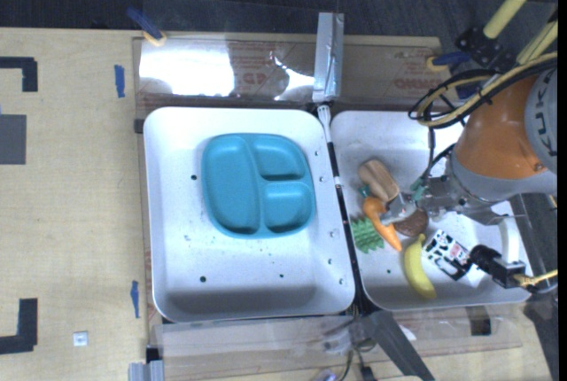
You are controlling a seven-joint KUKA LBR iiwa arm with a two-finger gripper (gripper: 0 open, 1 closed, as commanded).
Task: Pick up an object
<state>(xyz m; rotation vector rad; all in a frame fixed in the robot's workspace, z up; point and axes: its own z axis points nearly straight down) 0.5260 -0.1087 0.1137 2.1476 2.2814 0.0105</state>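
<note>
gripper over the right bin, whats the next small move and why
Probably a short straight descent. The gripper hangs low in the right bin, just above the carrot, with the wooden block to its upper left and the banana below. Nothing visibly sits in it yet, and whether the jaws are open cannot be seen, so closing now seems premature.

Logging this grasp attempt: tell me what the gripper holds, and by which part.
Cannot be told. The grey two-finger gripper sits low in the right white bin, over the orange toy carrot and beside the yellow toy banana, but nothing shows between its fingers.
</note>
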